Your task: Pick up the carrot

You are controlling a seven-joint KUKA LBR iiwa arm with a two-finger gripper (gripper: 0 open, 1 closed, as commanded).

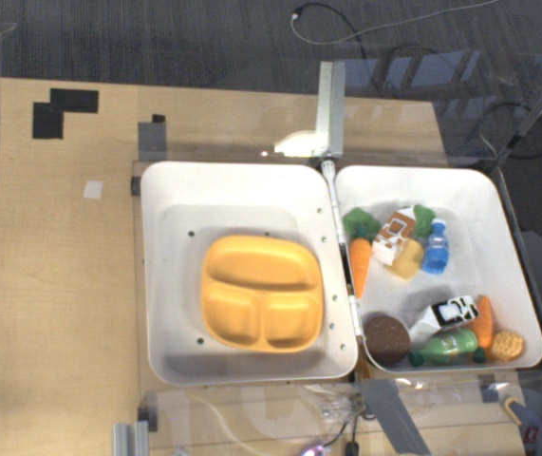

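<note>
How the gripper stands, open or closed, I cannot tell. The grasp looks not yet begun: the carrot (359,267) lies untouched in the right bin (498,207), lengthwise against its left wall, leafy end away from me. The next move, I'd judge, calls for a descent straight over it. That wall crowds one side; a small carton (396,238) sits just beside the other. More room opens toward the brown disc (385,338).

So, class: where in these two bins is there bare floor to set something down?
Left bin: bare strip all around the yellow tray. Right bin: bare along the far wall and right side. Crowded around the carrot, blue bottle and near-edge toys.
</note>
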